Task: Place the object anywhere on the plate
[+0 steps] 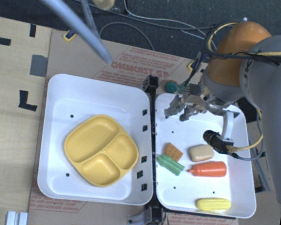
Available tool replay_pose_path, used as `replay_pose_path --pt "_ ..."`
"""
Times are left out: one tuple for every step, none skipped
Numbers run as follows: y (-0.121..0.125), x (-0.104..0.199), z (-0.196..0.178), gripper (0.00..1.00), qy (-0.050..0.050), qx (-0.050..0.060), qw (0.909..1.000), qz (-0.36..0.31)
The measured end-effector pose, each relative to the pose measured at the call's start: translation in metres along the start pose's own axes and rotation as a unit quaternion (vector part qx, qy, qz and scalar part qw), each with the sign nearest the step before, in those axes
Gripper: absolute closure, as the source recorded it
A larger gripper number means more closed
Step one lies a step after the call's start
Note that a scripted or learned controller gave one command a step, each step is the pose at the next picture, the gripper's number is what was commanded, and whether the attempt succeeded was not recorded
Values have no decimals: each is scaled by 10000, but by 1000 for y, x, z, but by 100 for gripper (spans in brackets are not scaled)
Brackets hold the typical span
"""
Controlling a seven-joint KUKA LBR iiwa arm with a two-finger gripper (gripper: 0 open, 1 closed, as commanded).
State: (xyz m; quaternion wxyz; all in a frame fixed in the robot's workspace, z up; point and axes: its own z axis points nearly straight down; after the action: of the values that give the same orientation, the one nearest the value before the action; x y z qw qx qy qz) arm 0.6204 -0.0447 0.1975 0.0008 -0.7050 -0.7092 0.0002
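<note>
Two white bins sat side by side on tabletop [1,113]. Left bin [58,95] held yellow three-section plate [101,150], nothing on it. Right bin [241,198] held waffle piece [174,152], green bean pod [169,165], tan bread roll [201,153], orange carrot [209,169], yellow corn cob [214,204]. Pincer [179,112] hovered over right bin's upper left part, fingers parted, nothing between them, apart from all items. Teal object [172,87] lay outside bins near divider top.

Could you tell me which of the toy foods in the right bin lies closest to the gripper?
The waffle-like orange square, below the gripper; the others lie farther away.
</note>
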Motion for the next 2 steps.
replay_pose_path --pt "6 53 4 100 -2 0 10000 2" --pt "7 105 -17 100 2 -8 10000 0"
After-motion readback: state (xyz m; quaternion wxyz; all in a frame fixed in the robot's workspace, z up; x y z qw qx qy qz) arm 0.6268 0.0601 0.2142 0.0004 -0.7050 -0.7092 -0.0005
